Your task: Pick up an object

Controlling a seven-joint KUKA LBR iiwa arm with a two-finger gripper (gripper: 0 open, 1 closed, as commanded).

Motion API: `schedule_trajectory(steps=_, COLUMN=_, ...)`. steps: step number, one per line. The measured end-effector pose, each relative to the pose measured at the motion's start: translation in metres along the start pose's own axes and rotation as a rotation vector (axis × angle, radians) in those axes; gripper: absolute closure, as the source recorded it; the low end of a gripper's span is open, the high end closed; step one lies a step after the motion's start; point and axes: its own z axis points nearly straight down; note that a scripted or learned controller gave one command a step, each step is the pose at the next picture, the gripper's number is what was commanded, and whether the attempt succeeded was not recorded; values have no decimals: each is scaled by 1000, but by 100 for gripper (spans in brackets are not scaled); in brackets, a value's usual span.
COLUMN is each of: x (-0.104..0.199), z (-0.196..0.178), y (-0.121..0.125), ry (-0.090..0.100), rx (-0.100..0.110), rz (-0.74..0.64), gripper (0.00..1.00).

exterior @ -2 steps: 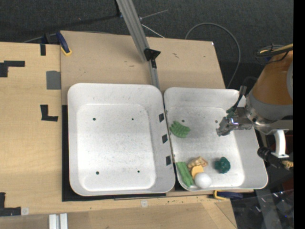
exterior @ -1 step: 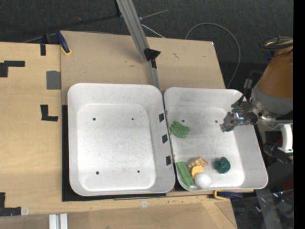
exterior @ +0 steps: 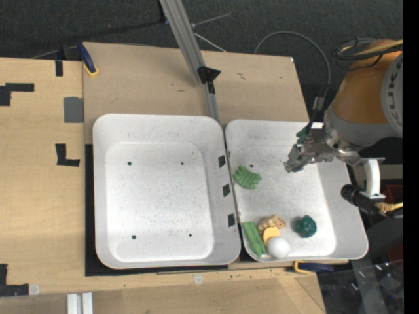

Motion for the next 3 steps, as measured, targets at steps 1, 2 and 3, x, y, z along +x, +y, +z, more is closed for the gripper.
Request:
schedule_trajectory(steps=1, x=51, z=11, y=14, ry=0, rx=2, rz=0, gripper=100)
schedule_trajectory(steps=2, x=103, z=0, y=22, ry=1, rx=1, rz=-1, gripper=100)
schedule_trajectory(steps=3, x=160, z=4, y=46, ry=0, rx=1, rz=-2, gripper=100)
